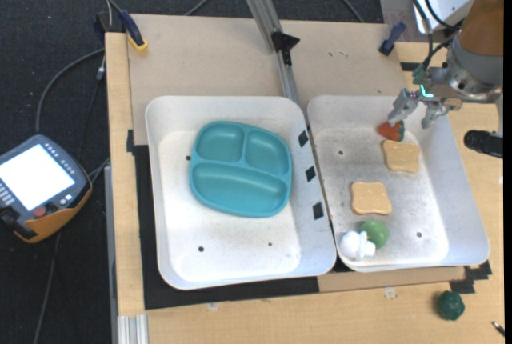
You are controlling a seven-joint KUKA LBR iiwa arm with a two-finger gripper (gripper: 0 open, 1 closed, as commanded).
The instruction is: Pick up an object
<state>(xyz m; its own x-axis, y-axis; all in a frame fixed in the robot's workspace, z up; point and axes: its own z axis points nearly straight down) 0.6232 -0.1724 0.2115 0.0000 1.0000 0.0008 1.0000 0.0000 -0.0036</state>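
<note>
With its fingers spread, the claw [418, 106] hovers near the right bin's [472, 210] far edge, just above a small red object [390, 130]; I judge it must next descend and close.

Grey KUKA arm [472, 62] with broad orange band above wrist, black cables looping along white upper housing, small cyan light near wrist, metallic silver two-finger gripper [416, 109].

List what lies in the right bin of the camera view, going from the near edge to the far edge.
White-and-green toy → lower toast-coloured slice → upper toast-coloured slice → small red object, with the claw just above it.
</note>
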